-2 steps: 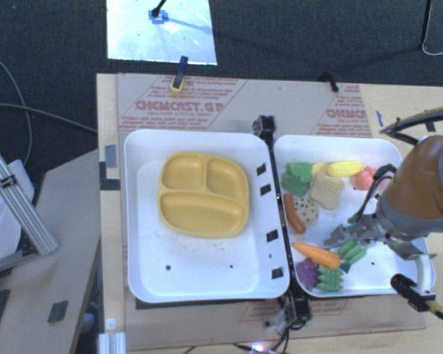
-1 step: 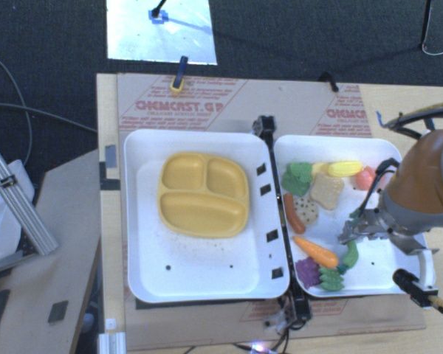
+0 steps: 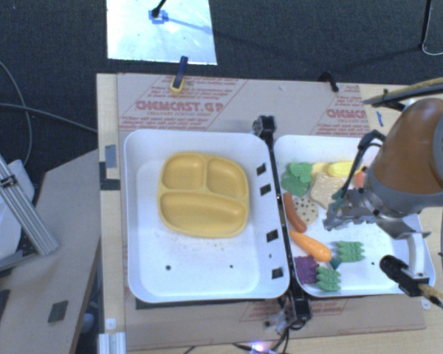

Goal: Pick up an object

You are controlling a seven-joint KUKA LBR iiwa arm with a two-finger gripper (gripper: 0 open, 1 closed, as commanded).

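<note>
Gripper (image 3: 338, 216), fingers maybe spread, just above right bin (image 3: 369, 280) toys: carrot (image 3: 311, 245), cracker (image 3: 326, 190), green leaf (image 3: 297, 177) close around.

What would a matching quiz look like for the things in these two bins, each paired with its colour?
Things:
1. Divided plate in the left bin
2. Carrot in the right bin
3. Leafy piece near the top of the right bin
4. Piece at the bottom left corner of the right bin

Colours:
A. Purple
B. Yellow
C. Green
D. Orange

Pairs: 1-B, 2-D, 3-C, 4-A
</note>
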